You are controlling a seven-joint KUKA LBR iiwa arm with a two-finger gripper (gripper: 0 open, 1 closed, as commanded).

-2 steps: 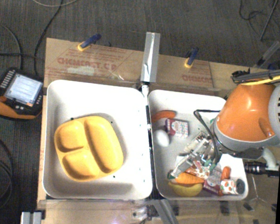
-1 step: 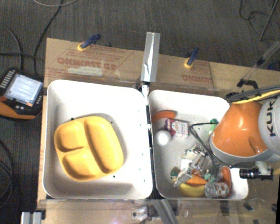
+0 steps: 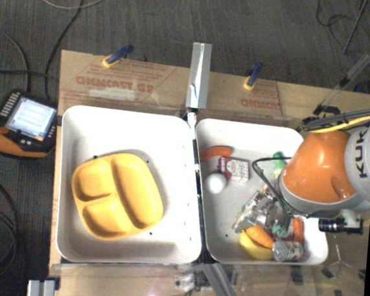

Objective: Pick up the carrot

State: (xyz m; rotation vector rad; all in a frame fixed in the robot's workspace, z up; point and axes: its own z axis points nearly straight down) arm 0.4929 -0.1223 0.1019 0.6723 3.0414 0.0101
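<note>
While the arm leans in from the right, its smooth orange band swelling over the right bin, we see the gripper as a tangle of glinting metal hanging low near the middle of that bin. We cannot tell from this height how it is set. The carrot, a short orange wedge with a matte skin, lies just on the near side of the gripper, resting on a rounded yellow fruit near the bin's near wall; whether the gripper touches the carrot we cannot tell.

Just to the right of the fruit lies a dull silver can on its side, and above it a small reddish-orange piece sits partly under the arm. Farther back on the left side of this bin we find a flat orange-red slab, a small carton with a dark red label, and a smooth white egg. A bit of green peeks out beside the orange band.

In the left bin, glossy white plastic with rounded corners, lies a yellow divided plate with three shallow hollows, turned at a slant. Both bins sit on a brown cardboard sheet held by two blue-and-yellow clamps at the far edge. A handheld controller with a lit screen rests on the dark floor at far left.
</note>
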